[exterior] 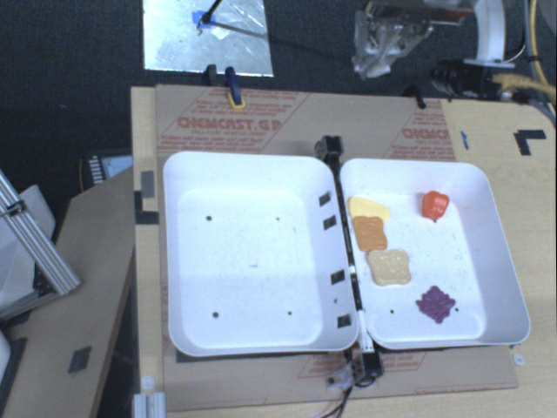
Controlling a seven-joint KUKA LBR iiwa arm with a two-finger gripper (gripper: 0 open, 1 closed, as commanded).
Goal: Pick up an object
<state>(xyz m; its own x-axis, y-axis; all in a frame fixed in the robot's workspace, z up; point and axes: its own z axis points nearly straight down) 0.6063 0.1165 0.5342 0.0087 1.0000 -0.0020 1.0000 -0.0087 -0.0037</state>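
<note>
Glossy white right bin [500,233] holds knobbly purple piece [435,304].

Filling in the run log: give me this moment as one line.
tool: above bench, behind bins | right bin: yellow piece, orange piece, tan piece, purple piece, red piece | pick: not started

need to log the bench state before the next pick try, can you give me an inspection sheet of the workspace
surface: brown cardboard sheet under two shallow white plastic bins, left and right.
job's things: right bin holds a yellow flat piece, orange waffle-like piece, beige waffle-like piece, red rounded toy, purple bumpy toy.
clutter: nothing seen.
claw: grey claw raised beyond the bins, apart from every item.
cables: yellow cables at right.
surroundings: shiny metal sheet, aluminium rail.
</note>
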